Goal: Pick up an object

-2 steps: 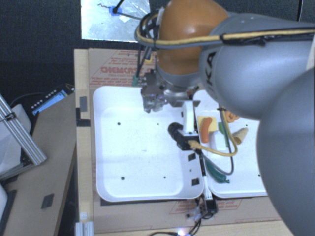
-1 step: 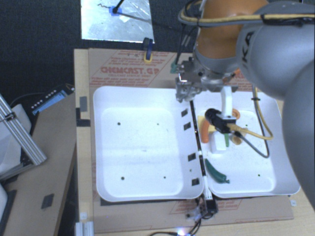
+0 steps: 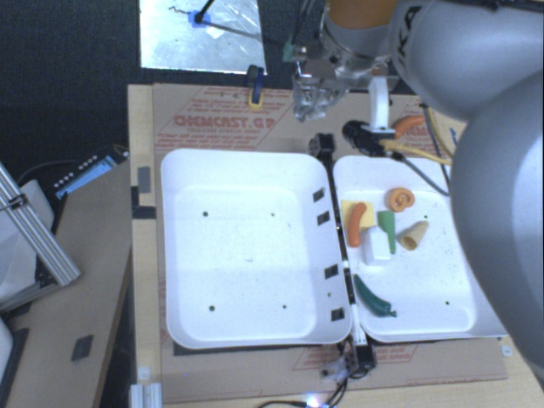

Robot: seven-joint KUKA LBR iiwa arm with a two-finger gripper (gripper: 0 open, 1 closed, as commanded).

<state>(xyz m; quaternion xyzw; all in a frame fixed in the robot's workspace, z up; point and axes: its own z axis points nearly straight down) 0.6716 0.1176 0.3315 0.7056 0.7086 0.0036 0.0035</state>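
Dark floor lay around a cardboard-topped bench (image 3: 212,117) that bore two shallow white bins side by side. Above the bench's far edge hung the gripper (image 3: 312,102), a metallic cluster under the arm's orange band (image 3: 361,7), well apart from anything it might grasp; at that height it was too small and blurred to say how it was set, though nothing showed in its hold. Below and to the right of it sat the right bin (image 3: 442,304), where all the candidate objects were gathered in the upper half: a red-and-yellow piece (image 3: 358,215) near the dividing edge, a green stick (image 3: 388,230) just beside a white block (image 3: 376,246), an orange ring-like item (image 3: 399,199), and a tan cone (image 3: 414,235). Lower down, near the bin's inner edge, lay a dark green curved piece (image 3: 372,297) on its own. Beyond the divider, the left bin (image 3: 191,177) held no visible objects. By this evidence the task appeared hardly begun: no object was lifted, and the arm would have had to come down over the right bin, choose one item, close on it and raise it.
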